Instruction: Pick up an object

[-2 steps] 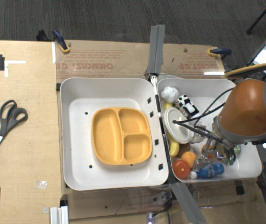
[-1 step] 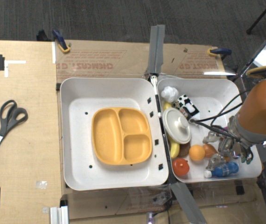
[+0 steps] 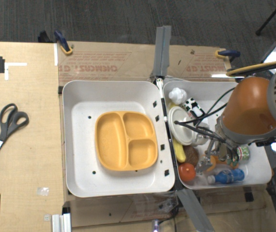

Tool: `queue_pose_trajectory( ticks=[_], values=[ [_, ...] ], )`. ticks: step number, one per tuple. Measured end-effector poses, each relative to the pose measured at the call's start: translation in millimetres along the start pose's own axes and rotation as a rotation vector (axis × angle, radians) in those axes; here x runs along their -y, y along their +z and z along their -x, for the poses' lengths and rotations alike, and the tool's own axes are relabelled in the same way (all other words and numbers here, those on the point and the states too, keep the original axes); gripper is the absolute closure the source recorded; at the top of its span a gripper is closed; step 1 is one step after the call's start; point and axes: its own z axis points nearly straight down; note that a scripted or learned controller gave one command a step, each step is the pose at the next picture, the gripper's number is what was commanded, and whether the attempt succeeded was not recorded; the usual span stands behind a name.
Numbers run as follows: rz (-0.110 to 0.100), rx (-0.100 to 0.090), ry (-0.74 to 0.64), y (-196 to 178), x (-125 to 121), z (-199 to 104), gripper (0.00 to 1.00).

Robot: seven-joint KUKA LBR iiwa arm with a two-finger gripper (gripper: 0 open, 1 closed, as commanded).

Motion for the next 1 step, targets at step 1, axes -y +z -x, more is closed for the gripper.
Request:
queue_pose_trajectory(
  ticks=[1],
  values=[
    [-0.001, 0.004, -0.076, -1.6, 110.3, 6.4, 0.00]
  ],
)
